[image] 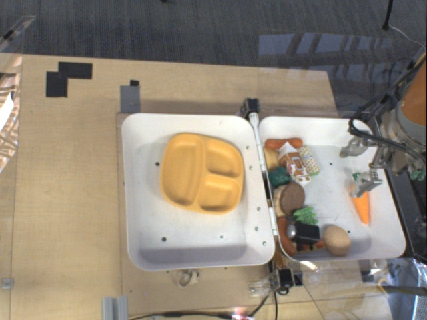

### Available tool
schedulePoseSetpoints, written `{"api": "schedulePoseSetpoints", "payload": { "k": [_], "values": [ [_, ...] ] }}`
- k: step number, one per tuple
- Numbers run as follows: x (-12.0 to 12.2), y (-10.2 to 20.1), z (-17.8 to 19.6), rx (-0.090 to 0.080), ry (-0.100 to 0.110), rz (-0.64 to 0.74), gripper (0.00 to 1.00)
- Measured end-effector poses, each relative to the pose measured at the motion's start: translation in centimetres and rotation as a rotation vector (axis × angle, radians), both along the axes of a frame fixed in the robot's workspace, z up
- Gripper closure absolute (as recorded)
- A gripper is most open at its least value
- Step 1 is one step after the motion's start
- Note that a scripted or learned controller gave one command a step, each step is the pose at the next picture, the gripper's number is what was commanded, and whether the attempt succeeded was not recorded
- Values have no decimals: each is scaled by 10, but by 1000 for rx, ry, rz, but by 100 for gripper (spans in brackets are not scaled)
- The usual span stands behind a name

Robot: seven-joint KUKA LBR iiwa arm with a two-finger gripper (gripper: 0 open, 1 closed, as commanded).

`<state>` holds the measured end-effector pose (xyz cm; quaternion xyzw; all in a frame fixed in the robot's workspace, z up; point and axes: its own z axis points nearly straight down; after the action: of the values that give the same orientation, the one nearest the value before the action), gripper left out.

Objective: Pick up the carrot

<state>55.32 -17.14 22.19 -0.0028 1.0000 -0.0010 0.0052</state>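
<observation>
1. A light wooden bench (73,199) fills most of the view, with dark carpet beyond its far edge and black tape marks (67,77) near its far left corner.
2. Two shallow white bins sit side by side on the bench, touching along their inner edges. The left bin (143,239) is the wider-looking of the pair; the right bin (333,135) lies beside it.
3. The grey arm (410,115) enters at the right edge of the view, above the far right corner of the right bin, with cables looping around it.
4. A yellow divided tray (202,172) rests in the middle of the left bin, slightly toward the far edge.
5. A cluster of toy foods (293,192) runs along the left wall of the right bin, from its far edge to its near edge; it includes a brown round piece, green leafy pieces and a tan egg-shaped piece near the near edge.
6. The gripper (369,177) hangs over the right side of the right bin, just above the carrot's top end. Whether its fingers are spread or pressed together cannot be told.
7. The carrot (361,207), orange and tapered, lies on the bin floor close to the right wall, about midway along it, its narrow tip pointing toward the near edge.
</observation>
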Motion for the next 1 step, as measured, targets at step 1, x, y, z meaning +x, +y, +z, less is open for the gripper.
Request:
{"api": "schedulePoseSetpoints", "payload": {
  "k": [1],
  "values": [
    [-12, -35, -114, 2, 9, 34, 0]
  ]
}}
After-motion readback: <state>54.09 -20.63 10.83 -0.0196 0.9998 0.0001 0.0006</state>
